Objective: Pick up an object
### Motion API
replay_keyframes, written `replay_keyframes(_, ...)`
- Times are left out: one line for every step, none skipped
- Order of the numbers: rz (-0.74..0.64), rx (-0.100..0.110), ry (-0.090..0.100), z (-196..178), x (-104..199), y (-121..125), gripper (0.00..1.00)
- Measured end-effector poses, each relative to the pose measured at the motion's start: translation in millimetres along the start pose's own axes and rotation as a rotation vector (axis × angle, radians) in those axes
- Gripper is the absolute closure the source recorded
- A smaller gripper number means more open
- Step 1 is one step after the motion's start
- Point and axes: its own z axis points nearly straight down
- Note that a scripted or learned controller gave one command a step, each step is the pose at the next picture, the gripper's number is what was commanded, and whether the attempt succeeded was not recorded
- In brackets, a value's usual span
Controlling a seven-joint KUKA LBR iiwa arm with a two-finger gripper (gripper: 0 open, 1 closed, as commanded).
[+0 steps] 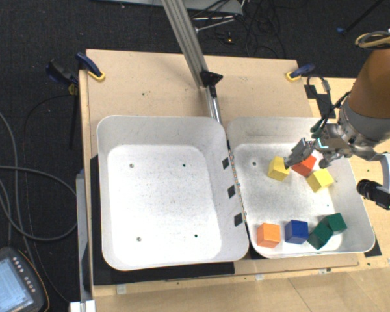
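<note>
Tool [303, 156] low in right bin [260, 252], at frame's right, above red block [305, 168], between two yellow blocks [278, 169]. Cannot tell if open or closed. Orange block [268, 234], blue block [297, 231], green blocks [328, 229] along bottom edge.

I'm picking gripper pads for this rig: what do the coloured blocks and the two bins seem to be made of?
The blocks, such as the blue block and the orange block, look like painted wood or solid plastic: flat saturated faces, crisp edges, little shine. Which of the two is unclear. The right bin and left bin look like thin moulded white plastic, matte, with rounded corners and dark speckles or scuffs.
</note>
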Motion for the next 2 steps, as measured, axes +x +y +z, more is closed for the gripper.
replay_keyframes(0.002, -0.005, -0.001, -2, 0, 1, 0.00)
replay_keyframes(0.003, 0.001, -0.001, 43, -3, -4, 0.00)
